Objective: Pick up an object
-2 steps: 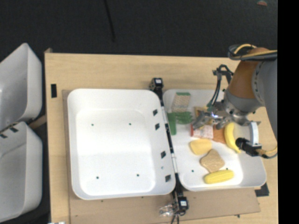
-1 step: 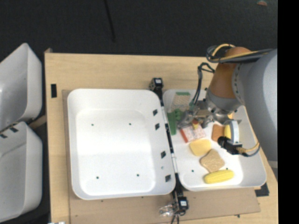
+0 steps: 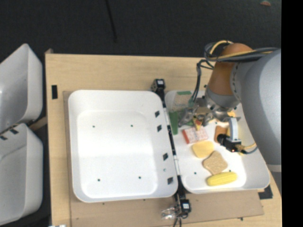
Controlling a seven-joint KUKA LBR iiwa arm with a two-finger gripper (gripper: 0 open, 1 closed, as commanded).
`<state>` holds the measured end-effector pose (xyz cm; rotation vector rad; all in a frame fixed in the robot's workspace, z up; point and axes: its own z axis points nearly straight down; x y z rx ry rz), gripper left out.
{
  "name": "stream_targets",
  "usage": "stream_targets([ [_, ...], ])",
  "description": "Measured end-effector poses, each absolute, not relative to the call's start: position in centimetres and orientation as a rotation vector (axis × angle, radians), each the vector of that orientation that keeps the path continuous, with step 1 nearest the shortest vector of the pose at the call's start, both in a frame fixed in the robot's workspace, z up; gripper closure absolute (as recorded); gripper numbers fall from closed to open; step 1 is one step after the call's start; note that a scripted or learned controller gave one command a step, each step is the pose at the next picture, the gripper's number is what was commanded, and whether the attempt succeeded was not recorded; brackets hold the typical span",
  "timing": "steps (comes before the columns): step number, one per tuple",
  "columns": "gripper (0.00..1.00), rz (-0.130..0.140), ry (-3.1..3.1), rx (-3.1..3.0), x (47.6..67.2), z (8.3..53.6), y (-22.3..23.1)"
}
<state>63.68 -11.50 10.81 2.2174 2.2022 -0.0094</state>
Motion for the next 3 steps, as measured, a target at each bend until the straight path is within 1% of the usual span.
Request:
stream_targets([
  [1, 0.00, -0.014, 2.223, 2.217, 68.9, 10.4, -10.7],
  [2, 0.00, 0.015, 2.224, 2.207, 69.2, 20.9, -4.2],
  [3, 0.00, 0.016, 2.209, 2.212, 69.1, 35.2, -9.0],
])
